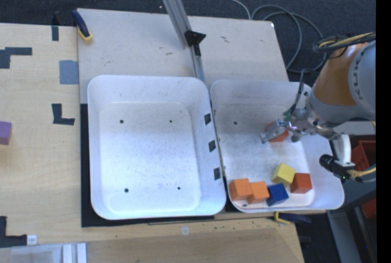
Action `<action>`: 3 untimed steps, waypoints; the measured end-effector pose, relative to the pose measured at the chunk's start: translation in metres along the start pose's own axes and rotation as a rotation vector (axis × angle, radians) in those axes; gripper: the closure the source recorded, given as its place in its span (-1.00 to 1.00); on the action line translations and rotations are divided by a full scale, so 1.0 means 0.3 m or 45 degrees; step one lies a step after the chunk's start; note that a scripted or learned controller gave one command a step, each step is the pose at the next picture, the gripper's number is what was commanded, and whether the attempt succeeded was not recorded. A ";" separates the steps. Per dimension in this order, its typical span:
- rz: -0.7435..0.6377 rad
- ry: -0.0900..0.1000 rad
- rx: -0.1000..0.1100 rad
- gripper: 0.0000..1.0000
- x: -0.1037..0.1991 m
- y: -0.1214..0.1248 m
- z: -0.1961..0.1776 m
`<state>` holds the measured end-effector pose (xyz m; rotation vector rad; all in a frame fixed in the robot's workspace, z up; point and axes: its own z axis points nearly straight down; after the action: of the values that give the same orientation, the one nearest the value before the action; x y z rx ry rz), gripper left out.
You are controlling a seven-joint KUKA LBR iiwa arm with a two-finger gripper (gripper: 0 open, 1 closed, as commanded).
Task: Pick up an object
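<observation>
My gripper (270,133) hangs over the middle of the right bin (244,103), reaching in from the right. A small red block (279,136) shows between its grey fingers, and they are shut on it. Along the bin's front edge lie two orange blocks (241,187) (259,191), a blue block (277,194), a yellow block (283,174) and a red-orange block (301,182).
The left bin (146,145) sits beside the right one, the two touching at their rims. A metal pole (177,5) slants in from the top toward the bins' junction. A purple block (5,132) rests on the wooden bench at far left. Cables lie behind the right bin.
</observation>
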<state>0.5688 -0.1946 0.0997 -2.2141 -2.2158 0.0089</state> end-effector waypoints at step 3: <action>-0.005 -0.003 -0.017 -1.00 0.087 0.219 0.023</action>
<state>0.6345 -0.1683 0.0922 -2.2174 -2.2286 -0.0033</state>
